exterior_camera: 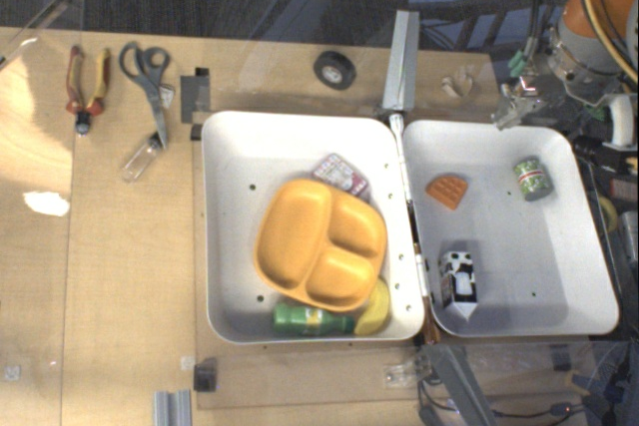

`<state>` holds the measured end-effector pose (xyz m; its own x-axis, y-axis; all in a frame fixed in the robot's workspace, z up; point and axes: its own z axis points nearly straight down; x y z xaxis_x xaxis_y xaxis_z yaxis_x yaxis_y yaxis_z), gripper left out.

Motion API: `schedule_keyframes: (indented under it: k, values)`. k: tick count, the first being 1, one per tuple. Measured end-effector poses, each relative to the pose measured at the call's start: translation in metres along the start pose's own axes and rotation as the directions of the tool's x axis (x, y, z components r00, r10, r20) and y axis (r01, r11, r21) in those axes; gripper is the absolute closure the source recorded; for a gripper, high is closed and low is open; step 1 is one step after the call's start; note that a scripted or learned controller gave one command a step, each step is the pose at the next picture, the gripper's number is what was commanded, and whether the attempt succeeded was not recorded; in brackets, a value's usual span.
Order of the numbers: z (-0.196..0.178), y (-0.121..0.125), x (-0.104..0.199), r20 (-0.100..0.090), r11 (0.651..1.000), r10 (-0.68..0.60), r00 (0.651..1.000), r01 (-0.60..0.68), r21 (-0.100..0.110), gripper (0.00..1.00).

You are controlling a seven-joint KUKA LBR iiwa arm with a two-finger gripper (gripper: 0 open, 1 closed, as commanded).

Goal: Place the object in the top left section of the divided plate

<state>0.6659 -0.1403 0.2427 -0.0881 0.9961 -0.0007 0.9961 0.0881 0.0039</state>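
Yellow divided plate (321,244) in left bin (230,214)

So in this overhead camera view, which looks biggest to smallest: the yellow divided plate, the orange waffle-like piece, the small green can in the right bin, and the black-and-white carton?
1. Yellow divided plate, by far the largest.
2. Black-and-white carton.
3. Orange waffle-like piece and small green can look about alike, too close to rank.

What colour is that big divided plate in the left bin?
The moulded plastic divided plate is yellow-orange, as the camera view shows.
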Motion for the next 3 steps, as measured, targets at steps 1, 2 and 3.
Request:
schedule_keyframes:
  k: [1,2,3]
  values:
    - [-0.024,-0.002,-0.061,0.002,1.000,0.027,1.000,-0.027,-0.002,1.00]
    - [0.007,-0.040,-0.061,0.000,0.989,0.148,0.989,-0.148,-0.001,1.00]
    - [0.074,-0.014,0.007,0.000,0.998,0.065,0.998,-0.065,0.001,1.00]
